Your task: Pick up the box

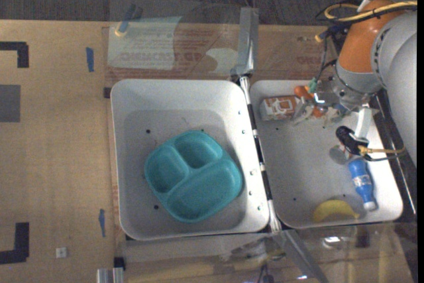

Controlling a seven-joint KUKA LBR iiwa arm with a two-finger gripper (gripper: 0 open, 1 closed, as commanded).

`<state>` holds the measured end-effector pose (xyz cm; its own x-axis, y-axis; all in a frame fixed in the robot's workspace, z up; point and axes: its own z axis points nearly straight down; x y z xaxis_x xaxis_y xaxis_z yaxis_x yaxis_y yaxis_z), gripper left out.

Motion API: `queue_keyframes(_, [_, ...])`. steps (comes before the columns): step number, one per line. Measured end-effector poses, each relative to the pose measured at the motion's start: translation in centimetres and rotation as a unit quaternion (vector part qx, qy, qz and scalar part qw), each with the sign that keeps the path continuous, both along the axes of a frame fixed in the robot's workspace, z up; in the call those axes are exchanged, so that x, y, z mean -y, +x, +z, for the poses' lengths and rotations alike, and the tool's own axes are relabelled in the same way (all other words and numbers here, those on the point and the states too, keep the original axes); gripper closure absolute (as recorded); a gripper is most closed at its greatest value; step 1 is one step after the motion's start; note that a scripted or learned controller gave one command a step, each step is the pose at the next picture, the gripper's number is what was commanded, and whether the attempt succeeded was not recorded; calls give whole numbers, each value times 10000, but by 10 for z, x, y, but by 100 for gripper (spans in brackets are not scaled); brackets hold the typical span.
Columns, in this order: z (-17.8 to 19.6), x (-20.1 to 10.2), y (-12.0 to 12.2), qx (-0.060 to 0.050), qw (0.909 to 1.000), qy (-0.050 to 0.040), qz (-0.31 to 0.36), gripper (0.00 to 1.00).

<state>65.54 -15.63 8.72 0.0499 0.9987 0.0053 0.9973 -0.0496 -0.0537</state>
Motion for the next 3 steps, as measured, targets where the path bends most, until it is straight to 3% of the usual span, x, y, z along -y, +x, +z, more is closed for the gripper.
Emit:
queue_keyframes(1, [13, -1, 3, 58, 10000, -36, 12, 100])
queue_keyframes(2, [38, -13, -8, 271, 9979, -24, 584, 100])
queue_keyframes(3, [38, -13, -8, 269, 9979, -24, 586, 0])
